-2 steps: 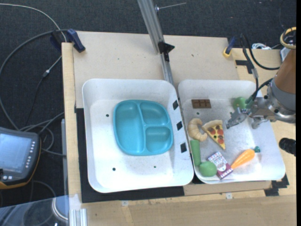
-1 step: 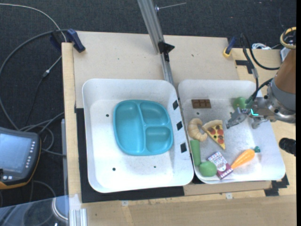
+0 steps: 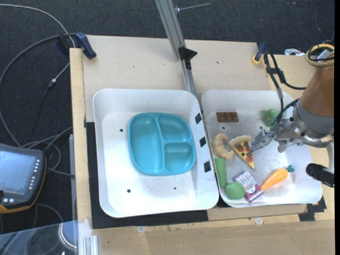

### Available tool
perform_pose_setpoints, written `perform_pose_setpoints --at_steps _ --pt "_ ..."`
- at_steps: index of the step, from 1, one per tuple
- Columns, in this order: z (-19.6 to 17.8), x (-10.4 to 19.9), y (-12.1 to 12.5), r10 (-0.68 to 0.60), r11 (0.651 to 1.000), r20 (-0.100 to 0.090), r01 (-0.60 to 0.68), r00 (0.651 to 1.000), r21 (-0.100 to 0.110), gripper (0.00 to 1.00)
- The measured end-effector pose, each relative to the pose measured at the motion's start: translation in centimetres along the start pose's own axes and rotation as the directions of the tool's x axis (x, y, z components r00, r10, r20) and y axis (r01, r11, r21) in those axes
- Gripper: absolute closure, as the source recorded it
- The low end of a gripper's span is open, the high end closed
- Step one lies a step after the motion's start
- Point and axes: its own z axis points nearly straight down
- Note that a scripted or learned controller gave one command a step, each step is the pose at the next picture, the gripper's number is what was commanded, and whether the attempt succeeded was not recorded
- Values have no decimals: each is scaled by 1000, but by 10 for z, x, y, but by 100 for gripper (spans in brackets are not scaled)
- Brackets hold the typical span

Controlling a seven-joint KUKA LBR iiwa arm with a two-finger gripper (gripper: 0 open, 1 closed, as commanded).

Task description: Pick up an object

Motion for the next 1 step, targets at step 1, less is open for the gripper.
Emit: perform_pose_setpoints --at_steps 1 --pt "42 3 -2 -1 1000 0 1 1000 -1 0"
